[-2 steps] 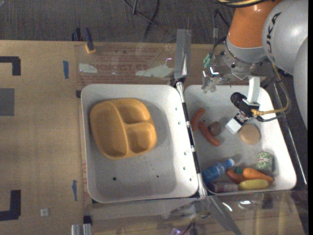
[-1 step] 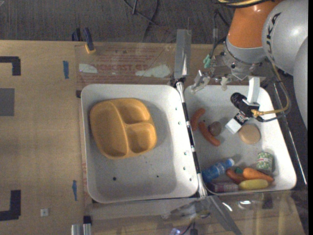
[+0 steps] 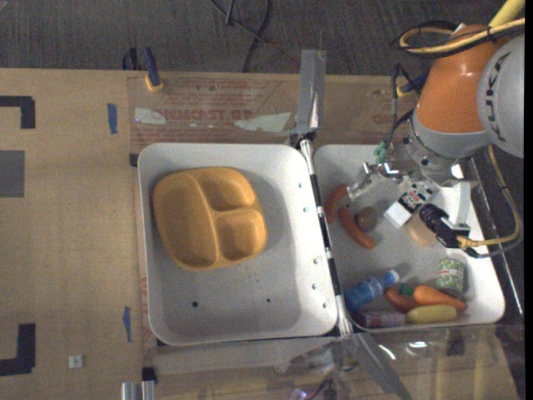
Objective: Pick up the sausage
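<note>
**The sausage in the right-hand bin**

The sausage (image 3: 356, 229) is a smooth, reddish-orange link, elongated with rounded ends. It lies flat on the white floor of the right-hand bin (image 3: 491, 302), in the bin's left part, near the wall shared with the neighbouring bin. Its long axis runs on a slant, from upper left to lower right. A second reddish piece (image 3: 335, 201) of like colour lies just above it, curving along that same wall.

We find one fixed camera above the bench (image 3: 67, 223), looking down at a slant on both white bins (image 3: 166, 315). It stands fairly far off. Left of the gripper (image 3: 379, 173) lies most of the field; the slant's direction seems toward the frame top.
</note>
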Available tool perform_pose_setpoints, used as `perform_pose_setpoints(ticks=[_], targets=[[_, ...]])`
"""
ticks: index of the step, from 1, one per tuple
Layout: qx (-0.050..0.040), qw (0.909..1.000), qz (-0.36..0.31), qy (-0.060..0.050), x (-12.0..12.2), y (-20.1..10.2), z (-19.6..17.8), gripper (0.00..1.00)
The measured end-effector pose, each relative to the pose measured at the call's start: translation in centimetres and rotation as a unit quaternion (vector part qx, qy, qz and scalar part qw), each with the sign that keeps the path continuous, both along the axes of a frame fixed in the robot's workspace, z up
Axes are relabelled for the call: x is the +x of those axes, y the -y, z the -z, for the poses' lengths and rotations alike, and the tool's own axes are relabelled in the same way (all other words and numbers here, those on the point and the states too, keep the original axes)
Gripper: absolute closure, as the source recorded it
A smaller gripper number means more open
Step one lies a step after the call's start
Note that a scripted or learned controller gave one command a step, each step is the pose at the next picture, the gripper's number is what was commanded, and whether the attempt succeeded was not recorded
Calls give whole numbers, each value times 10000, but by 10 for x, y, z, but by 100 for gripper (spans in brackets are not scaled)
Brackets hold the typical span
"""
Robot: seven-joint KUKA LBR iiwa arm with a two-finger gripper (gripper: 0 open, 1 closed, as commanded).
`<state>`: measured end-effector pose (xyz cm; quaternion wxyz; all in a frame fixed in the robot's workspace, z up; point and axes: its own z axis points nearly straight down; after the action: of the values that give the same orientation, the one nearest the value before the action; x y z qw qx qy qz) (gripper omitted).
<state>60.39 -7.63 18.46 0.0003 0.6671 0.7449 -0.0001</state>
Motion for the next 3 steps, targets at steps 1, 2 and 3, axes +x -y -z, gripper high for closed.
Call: perform_pose_setpoints(ticks=[1,2,3], targets=[[6,10000,-61,0,-39,39,89,0],[0,10000,43,37,-66,22,97,0],[0,9919,1270,23,34,34,98,0]])
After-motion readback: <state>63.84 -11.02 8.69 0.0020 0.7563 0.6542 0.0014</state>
